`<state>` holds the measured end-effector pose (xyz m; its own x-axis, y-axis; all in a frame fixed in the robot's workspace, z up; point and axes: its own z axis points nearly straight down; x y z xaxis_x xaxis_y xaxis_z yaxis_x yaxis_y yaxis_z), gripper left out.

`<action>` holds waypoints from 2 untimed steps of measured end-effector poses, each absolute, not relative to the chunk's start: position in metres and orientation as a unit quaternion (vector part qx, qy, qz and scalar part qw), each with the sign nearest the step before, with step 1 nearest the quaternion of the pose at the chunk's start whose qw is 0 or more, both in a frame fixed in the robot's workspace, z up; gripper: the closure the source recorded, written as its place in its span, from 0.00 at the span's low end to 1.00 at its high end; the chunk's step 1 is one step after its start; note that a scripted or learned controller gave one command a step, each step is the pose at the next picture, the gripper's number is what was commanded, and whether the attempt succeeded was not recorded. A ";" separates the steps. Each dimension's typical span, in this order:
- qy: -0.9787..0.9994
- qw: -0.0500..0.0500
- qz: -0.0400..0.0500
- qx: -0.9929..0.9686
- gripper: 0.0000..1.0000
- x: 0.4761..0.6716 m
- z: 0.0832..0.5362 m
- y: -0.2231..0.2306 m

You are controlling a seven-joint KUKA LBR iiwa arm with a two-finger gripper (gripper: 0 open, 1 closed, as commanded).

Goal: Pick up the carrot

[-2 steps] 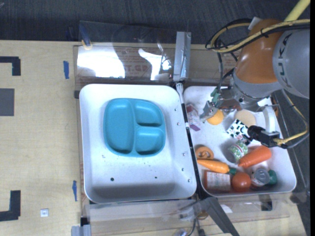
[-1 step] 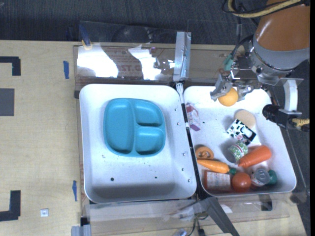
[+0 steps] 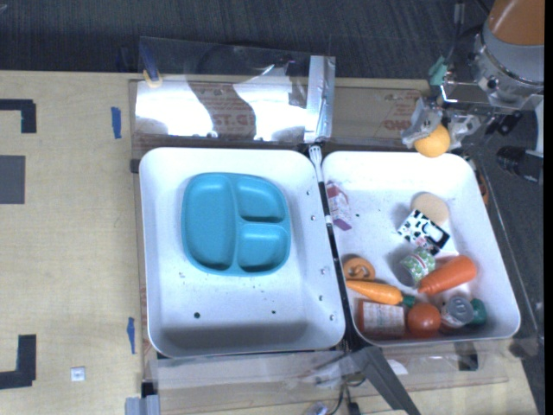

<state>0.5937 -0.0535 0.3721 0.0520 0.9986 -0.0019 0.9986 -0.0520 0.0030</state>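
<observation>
Looking from the biggest thing down: two white bins sit side by side, the left bin (image 3: pixel 164 232) bearing a blue divided plate (image 3: pixel 235 223). The gripper (image 3: pixel 435 126) hangs over the far rim of the right bin (image 3: pixel 380 180), closed around a small yellow object (image 3: pixel 431 143). The carrot (image 3: pixel 448 275) lies near the front right, orange, tapered, green-tipped. It seems light, stiff, smooth; take it across the thick middle.

Your right bin's (image 3: pixel 380 167) far half lies open; its near half is crowded, the carrot (image 3: pixel 448 275) hemmed by a green-labelled can (image 3: pixel 418 264), a tomato (image 3: pixel 423 318) and a second, slimmer carrot (image 3: pixel 373 291); the left bin holds a blue tray (image 3: pixel 235 223).
</observation>
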 end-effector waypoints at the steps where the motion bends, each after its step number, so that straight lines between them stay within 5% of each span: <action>1: 0.726 -0.005 -0.005 0.687 1.00 0.591 0.201 0.028; 2: 0.705 -0.002 -0.002 0.709 1.00 0.596 0.183 0.027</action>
